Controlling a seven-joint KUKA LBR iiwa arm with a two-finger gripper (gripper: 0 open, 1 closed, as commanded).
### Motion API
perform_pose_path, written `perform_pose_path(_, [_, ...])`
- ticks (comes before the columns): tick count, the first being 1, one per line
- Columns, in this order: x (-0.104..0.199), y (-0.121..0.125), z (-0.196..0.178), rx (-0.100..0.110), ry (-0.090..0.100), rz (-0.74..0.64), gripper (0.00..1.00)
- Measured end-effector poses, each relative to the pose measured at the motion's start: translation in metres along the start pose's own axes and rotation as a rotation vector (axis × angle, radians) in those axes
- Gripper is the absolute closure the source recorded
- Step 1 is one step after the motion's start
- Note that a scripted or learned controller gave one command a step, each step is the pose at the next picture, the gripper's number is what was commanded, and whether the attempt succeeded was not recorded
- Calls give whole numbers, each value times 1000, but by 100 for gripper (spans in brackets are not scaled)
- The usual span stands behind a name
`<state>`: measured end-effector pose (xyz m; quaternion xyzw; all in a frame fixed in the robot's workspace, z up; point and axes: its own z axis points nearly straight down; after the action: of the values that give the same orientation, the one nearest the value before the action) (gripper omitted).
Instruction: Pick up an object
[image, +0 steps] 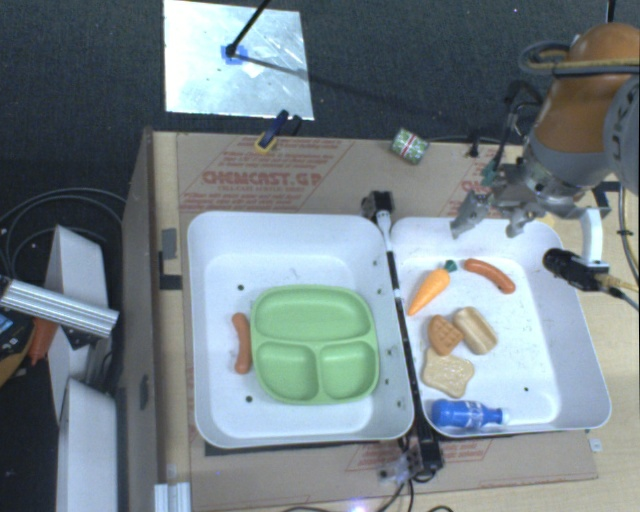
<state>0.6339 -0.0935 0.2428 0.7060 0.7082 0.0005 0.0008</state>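
Right, I have the gripper (492, 215) hanging fingers apart, nothing between them, over the right bin's (575, 385) far edge. Nearest pick: the sausage (490, 274), lying loose just below, beside the carrot (430, 289).

My arm (590, 90) is cut off by the frame's edge at 2 o'clock. The blue bottle (465, 413) at 5 o'clock is half tucked under the bin's rim (520, 428). The small can (409, 146) at 1 o'clock has an unreadable label.
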Motion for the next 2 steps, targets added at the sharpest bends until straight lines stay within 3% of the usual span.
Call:
perform_pose_path(1, [10, -16, 158, 0, 0, 2, 0])
perform_pose_path(2, [-11, -84, 159, 2, 0, 3, 0])
